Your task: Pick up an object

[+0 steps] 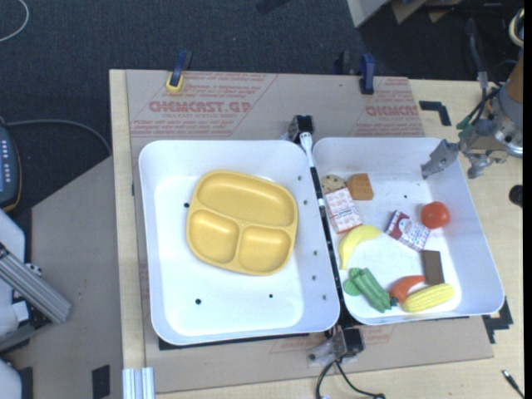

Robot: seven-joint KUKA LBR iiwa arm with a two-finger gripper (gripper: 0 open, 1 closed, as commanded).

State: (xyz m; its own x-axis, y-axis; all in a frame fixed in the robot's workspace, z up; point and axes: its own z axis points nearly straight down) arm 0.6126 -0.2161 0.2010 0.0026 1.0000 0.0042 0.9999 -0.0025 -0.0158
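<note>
Camera view has the gripper (455,161) over the far right rim of the right bin (490,260), fingers spread apart with nothing between them. Nearest below it sits a red tomato (435,214); further down lie a brown block (431,266) and corn cob (428,297). Well off to its left, the yellow divided plate (241,221) fills the left bin (158,223)

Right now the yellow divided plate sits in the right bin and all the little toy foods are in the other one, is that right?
Not quite. The camera view shows the yellow divided plate in the left bin. The toy foods, such as the tomato and banana, are in the other one, the right bin.
</note>
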